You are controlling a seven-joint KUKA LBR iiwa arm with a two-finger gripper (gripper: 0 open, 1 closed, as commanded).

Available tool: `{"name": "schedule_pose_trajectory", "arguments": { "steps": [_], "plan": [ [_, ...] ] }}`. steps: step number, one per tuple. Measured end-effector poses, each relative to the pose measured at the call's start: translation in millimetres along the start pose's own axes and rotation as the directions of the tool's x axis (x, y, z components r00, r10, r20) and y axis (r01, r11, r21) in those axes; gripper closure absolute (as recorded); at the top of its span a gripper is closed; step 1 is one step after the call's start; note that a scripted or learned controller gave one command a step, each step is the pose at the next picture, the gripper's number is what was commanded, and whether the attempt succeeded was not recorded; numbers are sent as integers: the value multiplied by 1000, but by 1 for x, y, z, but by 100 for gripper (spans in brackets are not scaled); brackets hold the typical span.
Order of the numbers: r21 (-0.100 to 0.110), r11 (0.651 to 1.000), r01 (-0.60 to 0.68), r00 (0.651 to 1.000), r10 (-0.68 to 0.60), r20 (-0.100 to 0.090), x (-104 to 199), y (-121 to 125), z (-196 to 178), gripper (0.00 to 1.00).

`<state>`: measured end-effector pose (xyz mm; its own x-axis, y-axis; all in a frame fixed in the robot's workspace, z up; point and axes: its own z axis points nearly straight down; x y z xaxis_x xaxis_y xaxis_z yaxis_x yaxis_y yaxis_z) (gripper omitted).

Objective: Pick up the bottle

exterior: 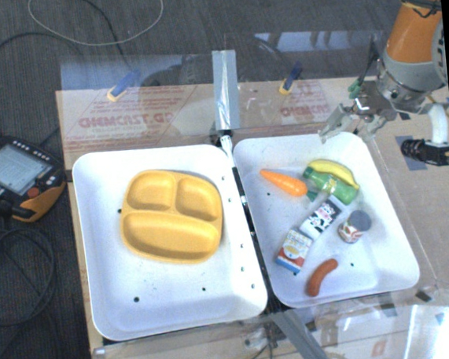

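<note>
- Camera view: the gripper hangs over the far right corner of the right bin, its two thin fingers spread apart with nothing between them.
- Behind the fingers, the wrist hardware is a blurred grey cluster; individual parts there are hard to make out.
- The arm, with its orange band, rises toward the top right, where the frame edge cuts it off.
- The green bottle lies on its side in the far part of the right bin, near the gripper but apart from it.
- A yellow banana lies against the bottle's far side and covers part of it.
- An orange carrot lies just to the left of the bottle.
- A small black-and-white milk carton lies slantwise in the middle of the bin; its print is too small to read.
- A small round grey item sits beside the carton; what it is cannot be told.
- A reddish sausage lies at the near side of the bin.
- The left bin holds a yellow divided tray with three compartments.
- A teach pendant lies on the floor at left, partly cut off by the frame edge.
</note>
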<state>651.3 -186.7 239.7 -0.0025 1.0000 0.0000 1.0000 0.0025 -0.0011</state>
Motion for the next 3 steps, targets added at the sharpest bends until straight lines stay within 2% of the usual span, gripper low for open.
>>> {"name": "schedule_pose_trajectory", "arguments": {
  "steps": [1,2,3],
  "plan": [
    [1,1000,1,1000,-1,3,-22,-23,120,0],
    [-11,902,431,902,-431,3,-33,-37,149,0],
    [-16,902,432,902,-431,10,-33,-36,137,100]
  ]
}}
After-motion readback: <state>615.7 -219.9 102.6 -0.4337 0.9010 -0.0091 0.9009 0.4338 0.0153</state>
